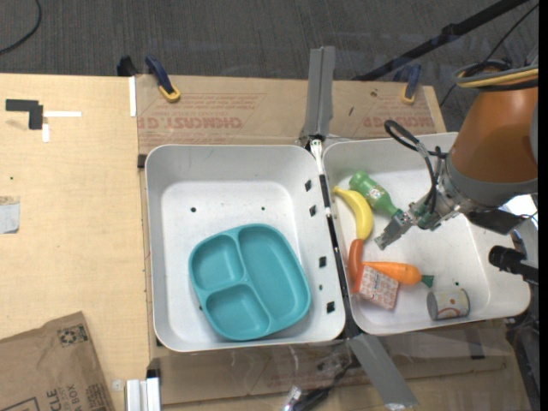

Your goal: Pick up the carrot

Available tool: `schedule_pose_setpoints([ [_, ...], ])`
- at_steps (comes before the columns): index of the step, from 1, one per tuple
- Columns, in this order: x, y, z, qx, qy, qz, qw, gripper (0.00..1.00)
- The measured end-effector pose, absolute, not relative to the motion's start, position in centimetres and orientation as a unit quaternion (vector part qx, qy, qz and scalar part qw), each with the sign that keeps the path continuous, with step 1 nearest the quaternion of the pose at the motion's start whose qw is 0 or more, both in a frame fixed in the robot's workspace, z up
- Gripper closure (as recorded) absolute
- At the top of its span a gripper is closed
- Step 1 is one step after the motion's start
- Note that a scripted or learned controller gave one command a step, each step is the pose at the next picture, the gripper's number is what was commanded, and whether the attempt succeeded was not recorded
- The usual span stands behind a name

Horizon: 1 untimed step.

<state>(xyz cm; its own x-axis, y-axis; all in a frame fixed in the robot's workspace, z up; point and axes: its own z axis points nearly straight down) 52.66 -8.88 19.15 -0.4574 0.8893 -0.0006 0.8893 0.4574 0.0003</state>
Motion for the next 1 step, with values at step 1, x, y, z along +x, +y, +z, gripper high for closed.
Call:
schedule_pose_setpoints([
  [1, 48.92, -11.19, 11.21, 0.375, 0.927, 0.0027, 0.009, 0.00],
])
